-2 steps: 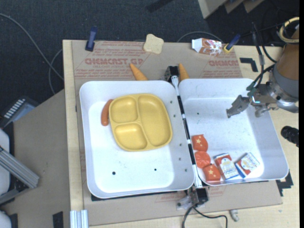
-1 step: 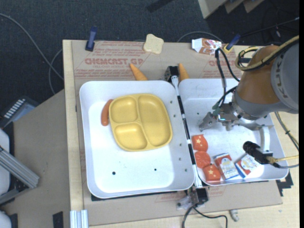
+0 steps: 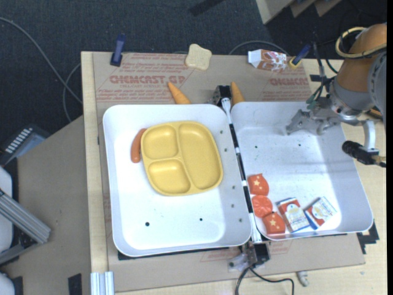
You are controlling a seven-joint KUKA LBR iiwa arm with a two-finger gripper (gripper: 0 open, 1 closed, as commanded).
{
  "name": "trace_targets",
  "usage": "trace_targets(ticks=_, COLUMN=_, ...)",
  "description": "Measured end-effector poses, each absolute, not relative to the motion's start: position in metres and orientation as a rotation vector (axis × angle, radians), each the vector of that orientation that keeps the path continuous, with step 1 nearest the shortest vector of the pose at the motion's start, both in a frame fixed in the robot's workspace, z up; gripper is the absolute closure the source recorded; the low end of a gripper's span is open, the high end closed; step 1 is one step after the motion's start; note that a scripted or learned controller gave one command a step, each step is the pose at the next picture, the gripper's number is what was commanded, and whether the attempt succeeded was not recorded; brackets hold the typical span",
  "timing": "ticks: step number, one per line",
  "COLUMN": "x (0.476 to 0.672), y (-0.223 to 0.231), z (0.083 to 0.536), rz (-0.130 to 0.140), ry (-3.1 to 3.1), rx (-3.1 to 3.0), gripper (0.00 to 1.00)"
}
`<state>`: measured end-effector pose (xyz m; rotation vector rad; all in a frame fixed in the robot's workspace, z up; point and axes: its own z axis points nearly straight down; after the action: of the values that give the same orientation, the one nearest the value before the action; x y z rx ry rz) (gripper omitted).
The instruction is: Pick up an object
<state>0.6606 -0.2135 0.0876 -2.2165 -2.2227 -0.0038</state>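
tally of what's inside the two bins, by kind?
Yellow divided plate: 1
Hot dog: 1
Red tomato pieces: 3
Small cartons: 2
Total: 7

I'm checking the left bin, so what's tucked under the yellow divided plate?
An orange-red hot dog pokes out from under the left edge of the yellow divided plate in the left bin. The plate covers part of it, and anything else beneath it is hidden.
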Motion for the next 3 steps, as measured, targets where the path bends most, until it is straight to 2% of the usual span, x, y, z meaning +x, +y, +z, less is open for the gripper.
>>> trace_targets(ticks=1, x=0.589, y=-0.157, z=0.084, rz=0.0, ry=-2.222, rx=-2.22, gripper=0.0)
trace_targets(ticks=2, x=0.499, y=-0.183, z=0.084, rz=0.002, ry=-2.219, rx=-2.223, gripper=0.0)
trace_targets(ticks=3, x=0.551, y=-0.099, z=0.085, rz=-0.003, ry=-2.224, rx=-2.219, gripper=0.0)
